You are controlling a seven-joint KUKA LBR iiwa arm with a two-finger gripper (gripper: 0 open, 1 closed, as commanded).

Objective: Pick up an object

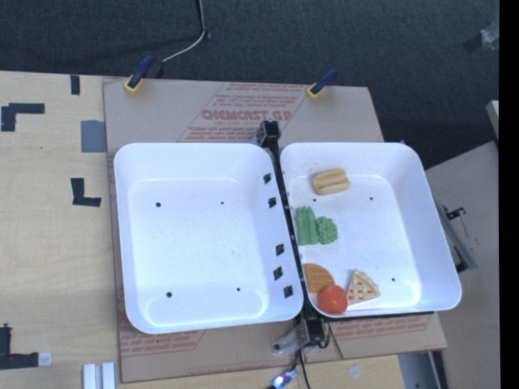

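Wooden bench bears cardboard sheet; two white bins on it.

I see five toy foods in the right bin: a tan bun at 12 o'clock, green broccoli at 9, and an orange disc, red tomato and waffle wedge clustered at 7.

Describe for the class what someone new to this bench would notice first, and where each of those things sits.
The eye goes first to the two shallow white bins, the left bin and the right bin, side by side on a brown cardboard sheet. Next come the small toy foods in the right bin: a tan bread roll near the far side, a green leafy vegetable by the divider, and a red tomato, an orange round piece and a waffle-patterned wedge clustered at the near edge.
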